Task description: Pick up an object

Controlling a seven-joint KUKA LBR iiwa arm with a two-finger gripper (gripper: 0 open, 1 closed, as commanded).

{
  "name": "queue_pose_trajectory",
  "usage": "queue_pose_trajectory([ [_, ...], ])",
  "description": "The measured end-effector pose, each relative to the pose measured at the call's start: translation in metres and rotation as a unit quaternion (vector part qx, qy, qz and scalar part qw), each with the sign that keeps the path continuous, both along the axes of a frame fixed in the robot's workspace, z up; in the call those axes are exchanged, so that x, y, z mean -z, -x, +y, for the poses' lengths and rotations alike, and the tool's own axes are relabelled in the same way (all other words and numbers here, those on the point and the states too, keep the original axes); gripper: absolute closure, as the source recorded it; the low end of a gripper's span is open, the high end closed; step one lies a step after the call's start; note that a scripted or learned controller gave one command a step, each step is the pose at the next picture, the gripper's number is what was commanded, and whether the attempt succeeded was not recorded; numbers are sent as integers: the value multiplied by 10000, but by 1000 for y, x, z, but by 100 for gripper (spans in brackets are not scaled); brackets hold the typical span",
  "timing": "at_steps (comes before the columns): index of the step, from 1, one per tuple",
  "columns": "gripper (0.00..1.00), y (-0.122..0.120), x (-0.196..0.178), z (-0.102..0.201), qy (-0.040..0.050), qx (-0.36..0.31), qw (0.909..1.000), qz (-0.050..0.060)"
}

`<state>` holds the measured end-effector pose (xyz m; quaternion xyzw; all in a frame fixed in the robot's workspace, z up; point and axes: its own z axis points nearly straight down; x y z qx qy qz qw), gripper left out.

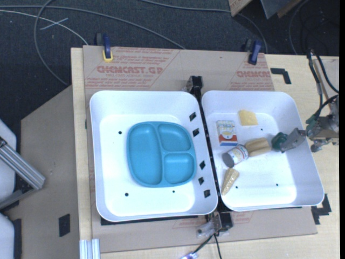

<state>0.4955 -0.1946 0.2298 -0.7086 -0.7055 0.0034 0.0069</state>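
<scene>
Risk of knocking the brush [257, 146] into the small carton [227, 133] nearby; gripper [292, 140] state impossible to tell.

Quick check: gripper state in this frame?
Gripper: at the right bin's right edge, fingers too unclear to tell; nothing visibly held.

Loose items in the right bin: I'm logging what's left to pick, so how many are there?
6: yellow block at back, small carton, wooden-handled brush, grey cylinder, cone in front, green piece by the right wall.
</scene>
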Motion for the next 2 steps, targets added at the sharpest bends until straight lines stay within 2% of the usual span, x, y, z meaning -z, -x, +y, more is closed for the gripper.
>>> queue_pose_trajectory([
  [1,0,-3,-7,1,19,-23,10000,-68],
  [2,0,2,54,2,9,-20,10000,-50],
])
